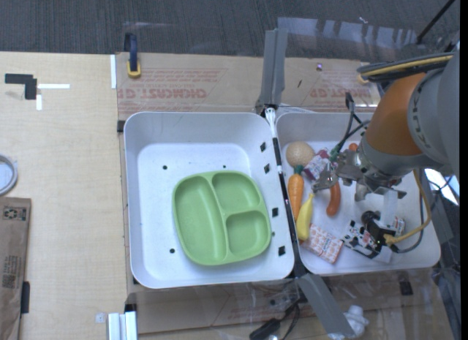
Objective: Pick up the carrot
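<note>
The carrot [295,191] is an orange tapered piece lying lengthwise along the left wall of the right bin [420,257]. Its top end is just below a beige round item [298,153]. My gripper [325,178] hangs low over the middle of the right bin, a short way to the right of the carrot and apart from it. A reddish-orange sausage-shaped piece [334,199] lies directly under the gripper. The arm's grey wrist and orange band [391,123] cover the bin's right rear part.
A yellow banana-like piece [305,216] lies against the carrot's lower end. A patterned packet [324,243] and a black-and-white object [368,235] sit near the right bin's front. The left bin [146,185] holds a green divided plate [221,216].
</note>
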Available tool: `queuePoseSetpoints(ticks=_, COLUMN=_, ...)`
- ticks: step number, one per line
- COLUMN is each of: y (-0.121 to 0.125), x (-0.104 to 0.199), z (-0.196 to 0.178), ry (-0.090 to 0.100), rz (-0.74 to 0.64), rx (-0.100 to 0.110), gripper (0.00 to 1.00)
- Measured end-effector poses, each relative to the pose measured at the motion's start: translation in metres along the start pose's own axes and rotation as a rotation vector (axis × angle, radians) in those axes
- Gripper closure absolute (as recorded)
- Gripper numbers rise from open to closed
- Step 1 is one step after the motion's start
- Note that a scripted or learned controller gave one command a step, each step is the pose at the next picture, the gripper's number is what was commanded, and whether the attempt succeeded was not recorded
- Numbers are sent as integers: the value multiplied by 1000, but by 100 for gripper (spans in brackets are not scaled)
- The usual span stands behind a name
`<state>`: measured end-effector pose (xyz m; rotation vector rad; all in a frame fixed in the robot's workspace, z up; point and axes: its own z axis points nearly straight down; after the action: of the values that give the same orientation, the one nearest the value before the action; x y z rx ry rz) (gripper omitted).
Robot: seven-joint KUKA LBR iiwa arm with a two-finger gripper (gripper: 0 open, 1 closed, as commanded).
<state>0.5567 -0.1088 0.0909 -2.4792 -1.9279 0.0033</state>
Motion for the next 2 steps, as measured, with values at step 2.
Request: queuePoseSetpoints(ticks=2, y=-38, x=-3, z=-44, ry=0, rz=-169, rx=2, gripper=0)
